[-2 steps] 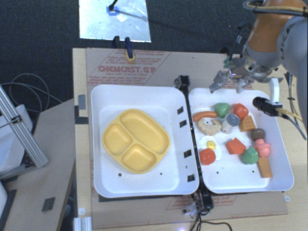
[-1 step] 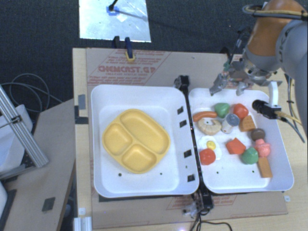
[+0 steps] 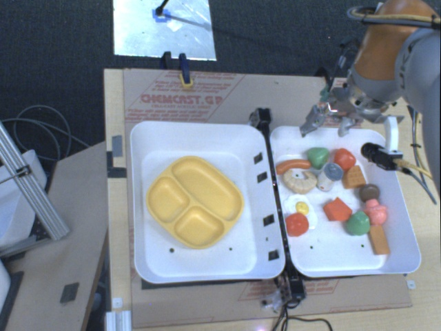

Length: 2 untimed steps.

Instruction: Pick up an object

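Overhead, gripper above right bin

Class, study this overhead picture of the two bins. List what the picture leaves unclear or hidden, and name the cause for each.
1. The hand, above the right bin's back rim: its fingers are small and blurred, so their state is unclear.
2. The arm: cut off by the picture's top and right edges.
3. The crowded toy foods: several overlap, so some outlines are partly covered.
4. The yellow tray in the left bin: its underside is hidden.

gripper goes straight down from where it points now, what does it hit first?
Probably bare floor of the right bin near its back edge. The gripper hangs over that back strip; the nearest toys, the green piece and hot dog, lie nearer the camera. Depth is unclear.
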{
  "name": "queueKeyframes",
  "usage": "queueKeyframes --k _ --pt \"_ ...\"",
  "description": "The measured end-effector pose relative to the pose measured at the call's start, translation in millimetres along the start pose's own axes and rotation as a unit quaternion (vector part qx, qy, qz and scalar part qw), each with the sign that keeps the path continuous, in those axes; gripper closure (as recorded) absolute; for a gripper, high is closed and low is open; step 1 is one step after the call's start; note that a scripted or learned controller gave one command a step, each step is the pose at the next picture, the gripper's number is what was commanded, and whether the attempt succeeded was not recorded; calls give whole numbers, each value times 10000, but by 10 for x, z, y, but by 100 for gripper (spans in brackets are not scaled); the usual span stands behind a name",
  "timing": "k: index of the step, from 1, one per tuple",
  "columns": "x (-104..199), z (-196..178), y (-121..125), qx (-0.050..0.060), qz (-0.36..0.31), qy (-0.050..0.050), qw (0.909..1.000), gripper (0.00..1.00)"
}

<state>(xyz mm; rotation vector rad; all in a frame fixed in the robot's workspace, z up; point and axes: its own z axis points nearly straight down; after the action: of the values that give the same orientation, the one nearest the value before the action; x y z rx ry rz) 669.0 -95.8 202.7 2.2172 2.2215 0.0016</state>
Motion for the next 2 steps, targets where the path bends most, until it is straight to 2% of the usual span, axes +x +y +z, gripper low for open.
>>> queueKeyframes --k 1,2 --pt "0 0 0 0 0 0 10000 0" --pt "-76 1249 -31 44 9 5 10000 0"
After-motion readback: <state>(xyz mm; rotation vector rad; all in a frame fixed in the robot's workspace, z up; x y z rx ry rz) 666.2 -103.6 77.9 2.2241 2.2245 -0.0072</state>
